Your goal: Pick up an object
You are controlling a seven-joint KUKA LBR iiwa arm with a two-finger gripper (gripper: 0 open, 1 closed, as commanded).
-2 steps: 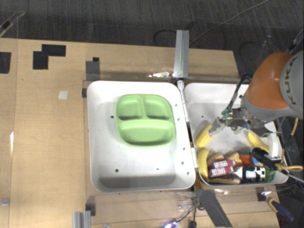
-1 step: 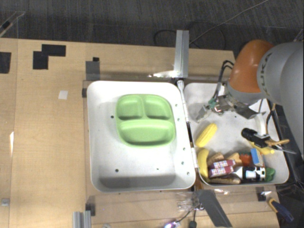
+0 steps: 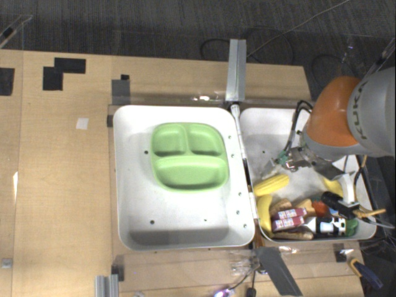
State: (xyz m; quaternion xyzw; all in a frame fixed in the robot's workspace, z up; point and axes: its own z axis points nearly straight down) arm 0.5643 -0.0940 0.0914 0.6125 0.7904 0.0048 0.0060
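I see the grey arm with its orange band reaching into the right white bin (image 3: pixel 266 125), its gripper (image 3: pixel 289 159) low over the bin floor; I cannot tell how the gripper is set or whether it holds anything. A yellow banana-shaped toy (image 3: pixel 271 184) lies just near-left of it, beside a heap of small packets and bottles (image 3: pixel 309 218) along the near wall. The left white bin (image 3: pixel 130 184) holds a green divided plastic tray (image 3: pixel 187 155).

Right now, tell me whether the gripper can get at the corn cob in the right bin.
Probably yes: the gripper hangs just above the corn cob, whose top is uncovered.
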